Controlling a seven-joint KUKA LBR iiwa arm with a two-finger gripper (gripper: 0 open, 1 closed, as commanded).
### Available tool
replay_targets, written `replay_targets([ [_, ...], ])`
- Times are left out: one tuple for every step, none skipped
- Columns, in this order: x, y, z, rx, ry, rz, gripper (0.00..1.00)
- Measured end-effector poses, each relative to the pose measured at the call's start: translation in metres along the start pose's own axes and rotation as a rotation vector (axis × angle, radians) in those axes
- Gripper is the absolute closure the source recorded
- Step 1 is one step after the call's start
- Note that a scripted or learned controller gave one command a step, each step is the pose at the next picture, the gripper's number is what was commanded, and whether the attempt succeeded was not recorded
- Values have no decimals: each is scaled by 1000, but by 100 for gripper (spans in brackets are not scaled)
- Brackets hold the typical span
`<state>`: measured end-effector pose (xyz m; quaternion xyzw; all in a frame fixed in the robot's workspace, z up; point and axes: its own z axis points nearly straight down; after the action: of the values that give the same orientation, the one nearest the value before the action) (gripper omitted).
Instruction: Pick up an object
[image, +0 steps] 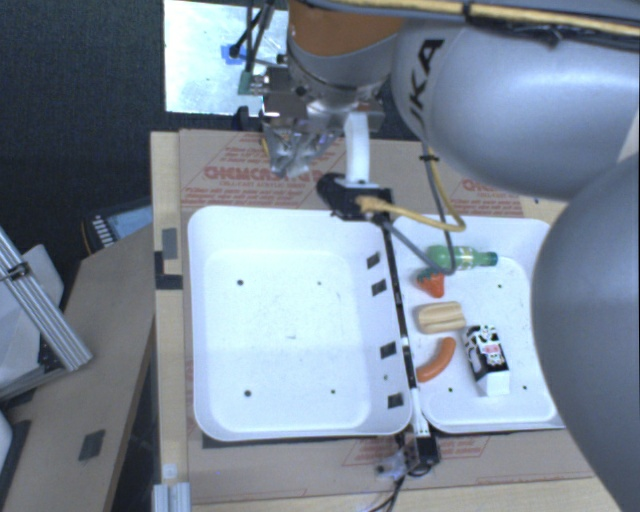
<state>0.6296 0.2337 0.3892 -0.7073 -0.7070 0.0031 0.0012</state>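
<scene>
My gripper hangs high over the cardboard just behind the back rim of the left bin, with nothing seen in it. The loose things all lie in the right bin: a green bottle at the back, a small orange carrot piece beside it, a tan bread roll, an orange sausage and a black-and-white cow-print carton. The gripper is well to the left of and behind all of them.
The big grey arm covers the upper right and the right bin's far side. A divider with black clips runs between the bins. Cardboard lies under both bins, and an aluminium rail stands at the left.
</scene>
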Motion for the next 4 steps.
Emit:
replay_targets([
  [-5,-63,-14,-4,3,-5,100],
  [1,-86,-93,-13,7,-7,100],
  [0,-72,-149,-13,6,-7,100],
  [0,-108,-10,8,-2,-3,100],
])
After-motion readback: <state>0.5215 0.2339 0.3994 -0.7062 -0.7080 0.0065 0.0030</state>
